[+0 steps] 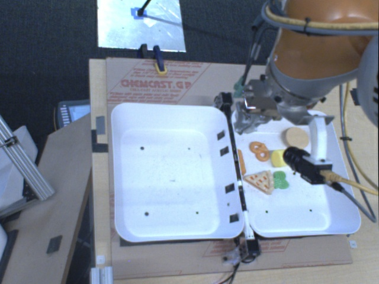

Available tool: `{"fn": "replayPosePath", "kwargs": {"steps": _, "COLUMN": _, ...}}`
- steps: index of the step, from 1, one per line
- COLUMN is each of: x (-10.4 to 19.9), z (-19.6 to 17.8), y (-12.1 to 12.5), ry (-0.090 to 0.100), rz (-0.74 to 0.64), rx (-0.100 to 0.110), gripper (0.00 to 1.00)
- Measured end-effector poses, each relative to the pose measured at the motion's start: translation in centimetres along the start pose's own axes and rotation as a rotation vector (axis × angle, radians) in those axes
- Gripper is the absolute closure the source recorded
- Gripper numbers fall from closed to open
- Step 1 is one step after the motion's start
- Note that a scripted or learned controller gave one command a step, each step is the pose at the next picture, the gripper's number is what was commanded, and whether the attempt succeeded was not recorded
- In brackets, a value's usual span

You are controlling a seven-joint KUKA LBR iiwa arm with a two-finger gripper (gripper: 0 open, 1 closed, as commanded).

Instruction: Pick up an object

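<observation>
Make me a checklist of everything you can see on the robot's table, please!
Surface: cardboard-covered bench bearing two white bins; left bin, right bin.
Job's things: in the right bin, a pretzel, yellow block, pizza slice, green piece and tan round piece.
Clutter: blue and yellow clamp at the bench's far edge.
Gripper: gripper low over the right bin's far left corner; nothing seen held.
Cables: yellow cable running from a black part over the right bin.
Surroundings: shiny metal sheet on dark floor, aluminium rail at left.
</observation>
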State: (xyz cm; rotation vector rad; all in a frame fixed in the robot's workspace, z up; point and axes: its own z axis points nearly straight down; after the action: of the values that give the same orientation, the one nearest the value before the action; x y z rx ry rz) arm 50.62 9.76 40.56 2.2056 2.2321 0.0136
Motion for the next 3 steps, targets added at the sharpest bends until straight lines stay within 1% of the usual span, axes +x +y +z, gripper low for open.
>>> {"fn": "replayPosePath", "kwargs": {"steps": 1, "x": 5.3, "z": -12.0, "y": -1.9, "ry": 0.004, "rz": 0.001, "rx": -0.007, "gripper": 1.0}}
{"fn": "replayPosePath", "kwargs": {"steps": 2, "x": 5.0, "z": -12.4, "y": -1.8, "ry": -0.001, "rz": 0.003, "rx": 0.004, "gripper": 1.0}}
{"fn": "replayPosePath", "kwargs": {"steps": 3, "x": 5.0, "z": -13.5, "y": -1.7, "ry": 0.0, "rz": -0.003, "rx": 0.002, "gripper": 1.0}}
